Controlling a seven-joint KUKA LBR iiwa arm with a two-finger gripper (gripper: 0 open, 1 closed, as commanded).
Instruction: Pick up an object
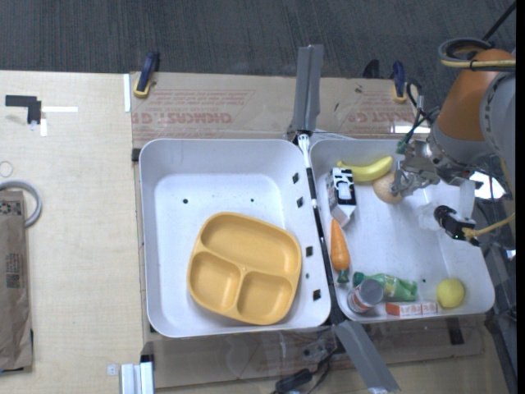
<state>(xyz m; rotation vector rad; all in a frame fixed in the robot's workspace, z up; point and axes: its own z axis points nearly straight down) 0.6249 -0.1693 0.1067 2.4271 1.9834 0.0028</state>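
A: Gripper sits low in your right bin, its tip against the tan potato.

B: Holding it?

A: You cannot tell from here. Banana lies just beside the potato; your lemon sits well apart.

Divided tray in left bin, banana, carton, carrot in right bin, lemon lower right, gripper above the bin's upper part.

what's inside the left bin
A yellow divided tray lies in the left bin; whatever sits beneath the tray is covered.
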